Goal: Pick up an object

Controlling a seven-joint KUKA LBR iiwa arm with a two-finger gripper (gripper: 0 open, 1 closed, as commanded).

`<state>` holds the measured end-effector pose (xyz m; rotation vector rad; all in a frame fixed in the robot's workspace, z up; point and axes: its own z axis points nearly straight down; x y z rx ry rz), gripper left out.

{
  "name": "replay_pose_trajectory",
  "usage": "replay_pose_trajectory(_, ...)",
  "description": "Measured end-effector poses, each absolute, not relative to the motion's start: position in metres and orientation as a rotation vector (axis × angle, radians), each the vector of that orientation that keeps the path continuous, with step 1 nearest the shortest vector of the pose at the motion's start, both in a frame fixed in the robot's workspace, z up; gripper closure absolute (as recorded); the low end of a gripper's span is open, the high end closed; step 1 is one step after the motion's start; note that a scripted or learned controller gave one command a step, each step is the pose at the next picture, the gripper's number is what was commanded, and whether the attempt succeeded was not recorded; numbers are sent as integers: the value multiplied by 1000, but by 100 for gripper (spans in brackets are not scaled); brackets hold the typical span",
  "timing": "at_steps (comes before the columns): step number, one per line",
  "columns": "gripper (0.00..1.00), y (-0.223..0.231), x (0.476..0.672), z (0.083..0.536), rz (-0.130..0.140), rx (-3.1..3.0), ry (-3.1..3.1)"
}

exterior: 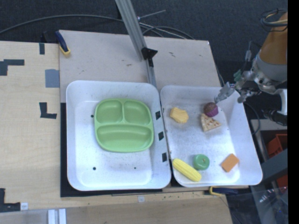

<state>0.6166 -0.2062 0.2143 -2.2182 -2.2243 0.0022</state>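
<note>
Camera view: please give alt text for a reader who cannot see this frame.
The gripper hovers at the right bin's upper right edge, near a purple item. That bin also holds a waffle piece, yellow lump, corn cob, green cup and orange block; the left bin holds a green divided plate.

Bare floor mid right bin [243,129], ringed by 6 scattered toys; green tray [124,125] filling left bin [74,139].

Floor [196,3]: dark carpet lying beyond the bench, black cables [70,18] trailing across it.
Bench top [28,125]: pale wood carrying grey tape marks [52,77].
Metal post [133,24]: slanting overhead.
</note>
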Motion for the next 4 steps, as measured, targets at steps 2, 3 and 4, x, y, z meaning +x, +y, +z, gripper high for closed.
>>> replay_pose_trajectory(2,0,-201,623,167,6,-2215,-2223)
replay_pose_trajectory(3,0,-193,615,108,7,-2214,-2221)
replay_pose_trajectory(4,0,-192,615,87,4,-2217,-2225)
